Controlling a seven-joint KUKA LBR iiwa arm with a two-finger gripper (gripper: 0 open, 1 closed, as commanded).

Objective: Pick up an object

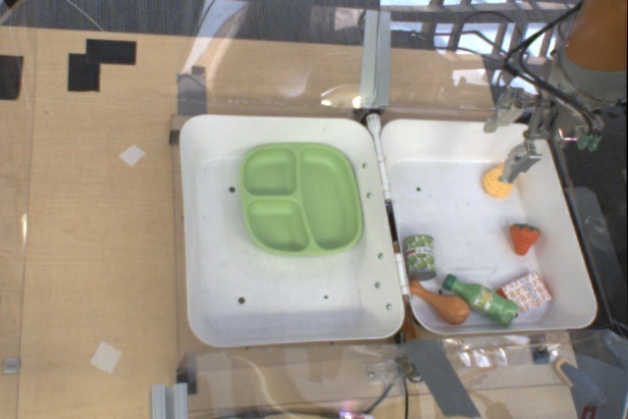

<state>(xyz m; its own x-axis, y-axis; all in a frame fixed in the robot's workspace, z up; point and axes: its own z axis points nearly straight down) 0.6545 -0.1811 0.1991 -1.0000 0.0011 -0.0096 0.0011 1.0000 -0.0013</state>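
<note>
My gripper point(501, 150) hangs over the far right part of the right bin point(442, 162). It is open, and nothing sits between its fingers. One fingertip point(510, 172) ends just above a round yellow cookie point(497, 184) lying on the bin floor. A red strawberry point(524, 237) lies nearer the front, to the right. Along the front of this bin lie a small green can point(419, 253), a brown drumstick point(440, 302), a green bottle point(479, 299) and a red and white box point(524, 292).
The left bin point(211, 299) holds a green divided plate point(299, 196) at its middle. A metal divider post point(375, 64) stands between the bins at the back. The arm's orange band point(596, 34) is at the upper right.
</note>
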